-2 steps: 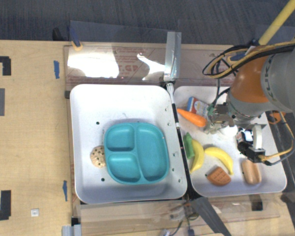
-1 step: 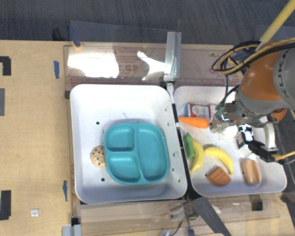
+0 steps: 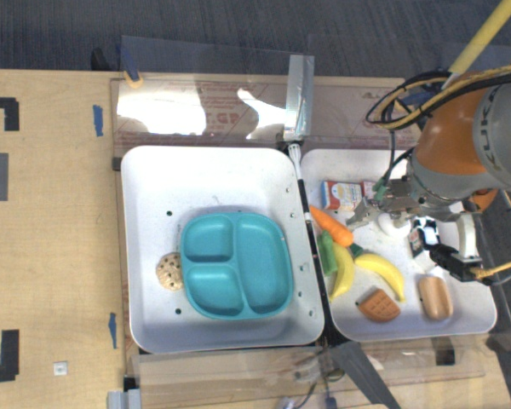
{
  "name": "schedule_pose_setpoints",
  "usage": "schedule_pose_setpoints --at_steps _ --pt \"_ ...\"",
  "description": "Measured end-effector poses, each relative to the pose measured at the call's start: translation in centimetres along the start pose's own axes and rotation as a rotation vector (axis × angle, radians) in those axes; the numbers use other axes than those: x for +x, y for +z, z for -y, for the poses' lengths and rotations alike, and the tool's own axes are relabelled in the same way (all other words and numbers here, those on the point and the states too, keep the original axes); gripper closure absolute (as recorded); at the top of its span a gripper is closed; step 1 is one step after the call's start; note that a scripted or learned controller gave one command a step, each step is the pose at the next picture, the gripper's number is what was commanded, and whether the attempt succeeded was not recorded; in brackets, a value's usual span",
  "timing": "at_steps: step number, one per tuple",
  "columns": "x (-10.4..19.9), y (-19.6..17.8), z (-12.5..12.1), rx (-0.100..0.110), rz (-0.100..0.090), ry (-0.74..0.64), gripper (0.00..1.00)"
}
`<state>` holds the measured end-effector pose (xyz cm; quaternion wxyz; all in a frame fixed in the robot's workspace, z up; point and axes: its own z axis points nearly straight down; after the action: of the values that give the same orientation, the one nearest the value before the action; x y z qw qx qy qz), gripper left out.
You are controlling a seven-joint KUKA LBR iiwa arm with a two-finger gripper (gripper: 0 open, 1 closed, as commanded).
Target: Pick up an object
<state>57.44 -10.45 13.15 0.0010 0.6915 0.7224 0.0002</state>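
My gripper (image 3: pixel 379 214) hangs over the back of the right bin (image 3: pixel 481 318), below the grey wrist and its orange band. It is just right of a small white and red carton (image 3: pixel 341 195) and above an orange carrot (image 3: pixel 331 226). Further forward in this bin lie a green vegetable (image 3: pixel 328 251), two yellow bananas (image 3: pixel 381 271), a brown bread slice (image 3: pixel 379 306) and a tan hot dog bun (image 3: pixel 434 297). I see nothing held at the gripper.
The left bin (image 3: pixel 145 186) holds a teal divided plate (image 3: pixel 236 264) with a speckled cookie (image 3: pixel 169 271) at its left edge. A black and white fitting with cables (image 3: pixel 443 254) hangs off the arm over the right bin's right side.
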Motion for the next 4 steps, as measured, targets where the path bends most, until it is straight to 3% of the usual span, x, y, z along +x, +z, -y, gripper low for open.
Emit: schedule_pose_setpoints --at_steps 1,2,3,4 --pt "5.2 -5.5 1.3 -0.005 -0.001 -0.142 0.00" --pt "-2.5 -2.8 8.6 0.006 0.000 -0.089 0.00" --pt "3.5 -5.4 7.9 -0.002 -0.001 -0.212 0.00" --pt "-0.3 4.4 7.7 -0.006 0.002 -0.332 0.00"
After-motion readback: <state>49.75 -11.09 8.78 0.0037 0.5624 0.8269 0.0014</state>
